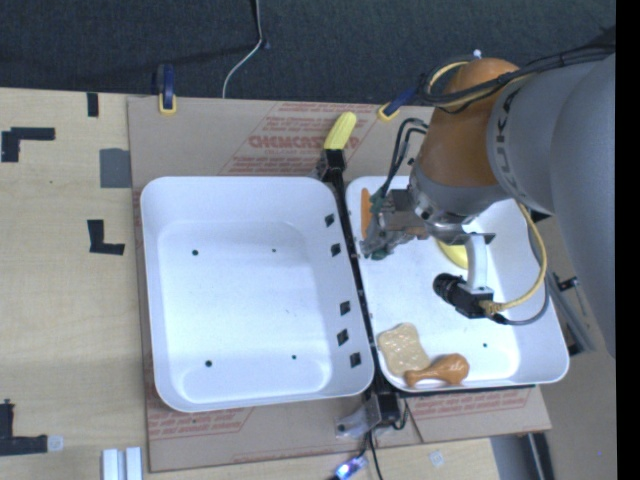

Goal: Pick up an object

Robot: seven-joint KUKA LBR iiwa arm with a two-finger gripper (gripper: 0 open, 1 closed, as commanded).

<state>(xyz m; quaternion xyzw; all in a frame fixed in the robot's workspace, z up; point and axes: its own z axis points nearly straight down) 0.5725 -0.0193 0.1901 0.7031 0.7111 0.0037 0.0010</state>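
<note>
Camera view: end effector (377, 249) low over right bin (520, 363); its grip state cannot be told.

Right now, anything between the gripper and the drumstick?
Camera view: bare white bin floor, then the tan bread slice just before the drumstick. The gripper sits above them, near the divider.

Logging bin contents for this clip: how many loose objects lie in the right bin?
4 visible: a beige piece and a drumstick-shaped item near the front edge, an orange item by the divider, a yellow one under the arm. More may be hidden.
</note>
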